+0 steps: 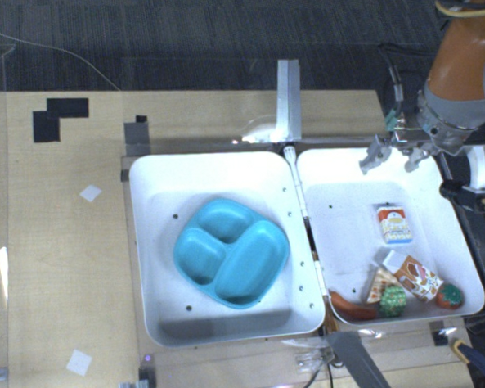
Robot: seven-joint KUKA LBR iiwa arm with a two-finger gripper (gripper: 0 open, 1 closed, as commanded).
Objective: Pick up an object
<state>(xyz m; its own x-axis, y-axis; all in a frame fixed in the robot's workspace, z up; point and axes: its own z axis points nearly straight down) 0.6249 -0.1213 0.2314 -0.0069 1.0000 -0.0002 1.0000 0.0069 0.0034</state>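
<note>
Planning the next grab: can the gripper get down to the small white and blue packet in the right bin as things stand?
Probably yes. The gripper hangs open over the right bin's far edge, and the packet lies flat by itself on the floor, apart from the clutter nearer the camera.

two white bins, one blue divided plate, two small cartons, one sausage, one broccoli

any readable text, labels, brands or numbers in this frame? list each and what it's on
No text is legible at this resolution.
small white packet in the right bin: red and blue printing, too blurred to read.
orange-and-white packet near that bin's front edge: printed pattern, too small to read.
blue divided tray in the left bin: no markings visible.
gripper and arm: no readable label.
</note>
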